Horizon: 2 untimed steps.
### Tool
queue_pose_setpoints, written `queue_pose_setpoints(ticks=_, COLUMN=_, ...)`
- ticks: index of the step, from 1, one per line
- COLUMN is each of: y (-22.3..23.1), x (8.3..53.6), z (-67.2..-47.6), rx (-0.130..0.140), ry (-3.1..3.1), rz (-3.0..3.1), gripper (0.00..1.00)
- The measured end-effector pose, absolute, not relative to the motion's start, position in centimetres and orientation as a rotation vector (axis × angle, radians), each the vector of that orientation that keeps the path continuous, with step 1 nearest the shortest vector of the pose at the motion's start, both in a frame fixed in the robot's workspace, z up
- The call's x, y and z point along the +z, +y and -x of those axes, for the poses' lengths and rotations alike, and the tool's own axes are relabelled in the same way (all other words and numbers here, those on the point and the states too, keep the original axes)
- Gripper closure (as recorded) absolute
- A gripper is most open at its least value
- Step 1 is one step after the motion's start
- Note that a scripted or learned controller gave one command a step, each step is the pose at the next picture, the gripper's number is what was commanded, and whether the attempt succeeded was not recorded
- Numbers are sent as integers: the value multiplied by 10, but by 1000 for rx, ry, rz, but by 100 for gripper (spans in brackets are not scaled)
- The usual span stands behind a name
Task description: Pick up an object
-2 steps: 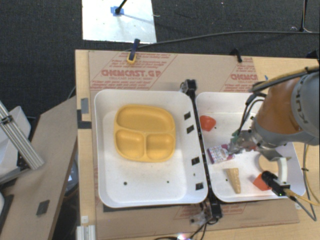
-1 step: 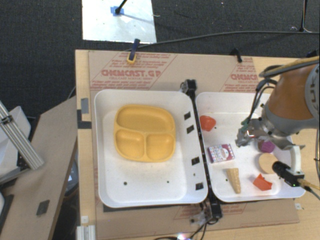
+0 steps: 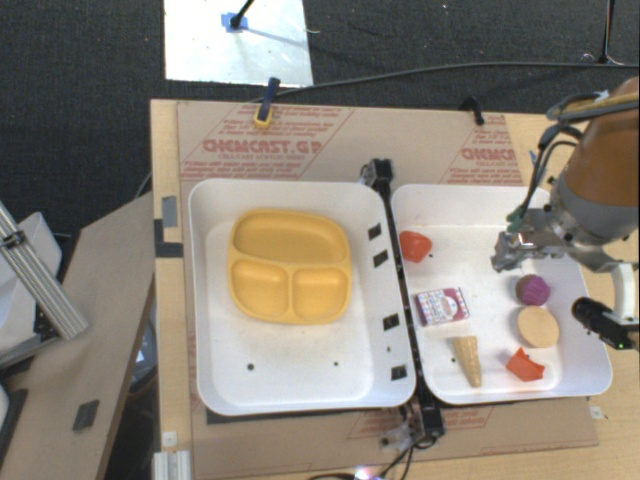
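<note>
The right bin holds several small objects. A red piece lies near the divider, with a pink and purple box below it. A tan cone sits toward the front wall. A purple ball, a tan round disc and an orange-red piece line up on the right side. My gripper hangs over the bin's right half, just above and left of the purple ball, with nothing seen in it.
The left bin bears a yellow divided plate. The arm's orange band hangs over the right bin's far right corner. A black part overlaps the bin's right rim. A black cable crosses behind the bins.
</note>
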<state>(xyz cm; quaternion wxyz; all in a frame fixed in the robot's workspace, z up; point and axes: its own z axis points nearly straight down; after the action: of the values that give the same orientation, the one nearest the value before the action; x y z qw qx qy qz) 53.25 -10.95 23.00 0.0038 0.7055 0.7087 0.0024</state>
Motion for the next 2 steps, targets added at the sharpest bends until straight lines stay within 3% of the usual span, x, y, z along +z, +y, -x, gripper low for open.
queue_pose_setpoints(ticks=1, y=-110, x=228, z=-534, rx=4, ry=2224, rz=-2215, gripper=100)
queue_pose_setpoints(ticks=2, y=-49, x=234, z=-548, rx=6, ry=2233, rz=-2209, gripper=100)
